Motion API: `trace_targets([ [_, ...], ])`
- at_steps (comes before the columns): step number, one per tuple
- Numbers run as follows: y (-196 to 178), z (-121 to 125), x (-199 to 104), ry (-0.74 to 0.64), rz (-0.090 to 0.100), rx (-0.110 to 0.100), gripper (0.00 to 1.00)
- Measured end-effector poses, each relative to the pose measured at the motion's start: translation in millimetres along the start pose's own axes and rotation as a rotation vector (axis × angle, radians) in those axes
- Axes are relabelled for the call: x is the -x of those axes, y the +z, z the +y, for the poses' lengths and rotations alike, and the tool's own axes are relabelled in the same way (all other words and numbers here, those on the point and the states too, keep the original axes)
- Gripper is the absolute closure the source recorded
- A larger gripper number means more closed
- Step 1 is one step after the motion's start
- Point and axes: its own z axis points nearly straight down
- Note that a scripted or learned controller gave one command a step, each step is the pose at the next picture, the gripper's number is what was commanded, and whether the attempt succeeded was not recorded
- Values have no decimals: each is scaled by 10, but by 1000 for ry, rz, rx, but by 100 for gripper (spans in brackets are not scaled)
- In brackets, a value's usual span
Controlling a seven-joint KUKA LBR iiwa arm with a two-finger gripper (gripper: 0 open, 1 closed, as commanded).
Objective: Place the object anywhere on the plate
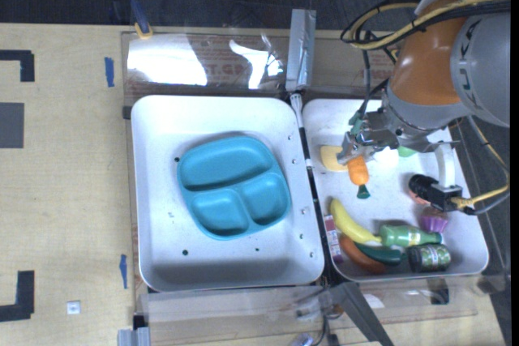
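A small orange toy carrot (358, 172), green tip pointing down, is hanging just below the gripper (362, 143) over the upper left part of the right bin (470, 255), its top seemingly pinched between the claw's fingers, though the view is too small to be certain. It is sitting just beside a pale yellow toy (331, 159) near the bin's left wall. Judging by its look, the carrot is a light, stiff plastic piece with a smooth, somewhat slippery skin that tapers toward the tip, so a grip across the thick upper end is likely the safest hold. Lower in the same bin, a toy banana (350, 223), a green bottle (402, 236), a dark green can (428, 257) and a small purple piece (434, 221) are lying crowded together along the bottom edge. To the left, the blue divided plate (233, 185) is waiting in the middle of the left bin (154, 134), well apart from the carrot. The grey arm (486, 69) with its orange band (426, 69) is reaching in from the right.
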Motion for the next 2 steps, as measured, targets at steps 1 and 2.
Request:
trace_targets([
  [1, 6, 299, -1087, -7, 2, 0, 100],
  [2, 1, 299, -1044, -1, -1, 0, 0],
])
